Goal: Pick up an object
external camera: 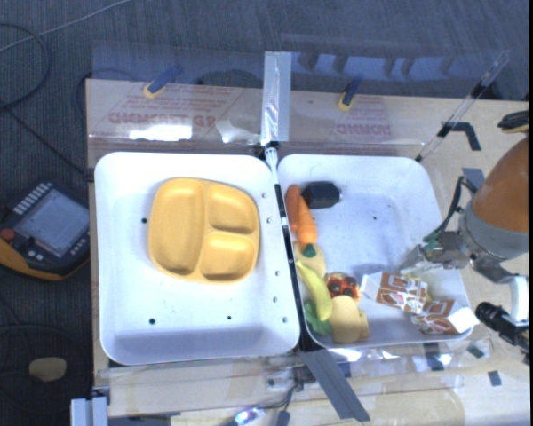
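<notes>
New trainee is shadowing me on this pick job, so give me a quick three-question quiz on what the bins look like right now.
1. True or false: the yellow divided tray lies in the right bin.
2. Which item lies nearest the gripper: A) carrot B) printed packets C) black object?
3. Fill in: the banana lies along the right bin's ____ wall.

Key: 1 false, it lies in the left bin. 2 B. 3 left.

— What is in the left bin (115,264)?
— A divided tray (204,229), near its middle.
— And the right bin (382,171)?
— A carrot (301,215) and a banana (314,288) lie along its left wall, a packet (415,302) near its right front corner.
</notes>
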You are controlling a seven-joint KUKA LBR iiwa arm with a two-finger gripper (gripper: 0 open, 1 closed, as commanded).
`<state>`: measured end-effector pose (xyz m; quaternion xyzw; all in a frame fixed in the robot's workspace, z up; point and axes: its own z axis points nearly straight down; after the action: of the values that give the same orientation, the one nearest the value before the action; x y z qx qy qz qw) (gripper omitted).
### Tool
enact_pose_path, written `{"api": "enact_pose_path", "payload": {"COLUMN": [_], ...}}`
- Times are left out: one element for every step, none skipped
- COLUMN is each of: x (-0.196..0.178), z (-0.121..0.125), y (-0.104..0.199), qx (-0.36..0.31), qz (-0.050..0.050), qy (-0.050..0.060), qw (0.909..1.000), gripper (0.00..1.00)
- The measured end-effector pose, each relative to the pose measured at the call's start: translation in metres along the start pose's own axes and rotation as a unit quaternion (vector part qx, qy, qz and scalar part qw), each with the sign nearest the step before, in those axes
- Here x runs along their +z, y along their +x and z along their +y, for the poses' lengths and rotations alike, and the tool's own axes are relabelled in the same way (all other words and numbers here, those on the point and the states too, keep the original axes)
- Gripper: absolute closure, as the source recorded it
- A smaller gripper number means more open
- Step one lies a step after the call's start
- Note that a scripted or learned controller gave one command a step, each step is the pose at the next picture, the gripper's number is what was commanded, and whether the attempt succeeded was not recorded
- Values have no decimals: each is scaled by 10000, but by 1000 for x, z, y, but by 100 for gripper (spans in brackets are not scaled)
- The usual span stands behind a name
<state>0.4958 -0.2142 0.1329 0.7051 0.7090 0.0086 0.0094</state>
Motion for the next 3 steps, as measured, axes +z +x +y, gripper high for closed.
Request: {"api": "enact_pose_path", "payload": {"x": [0, 35, 28], "z": [0, -6, -6], "y": [0, 6, 6], "qx": [1, 113, 113], "qz": [0, 42, 43], "qy": [1, 100, 114], "qw": [10000, 9999, 9999], "gripper": [0, 0, 100]}}
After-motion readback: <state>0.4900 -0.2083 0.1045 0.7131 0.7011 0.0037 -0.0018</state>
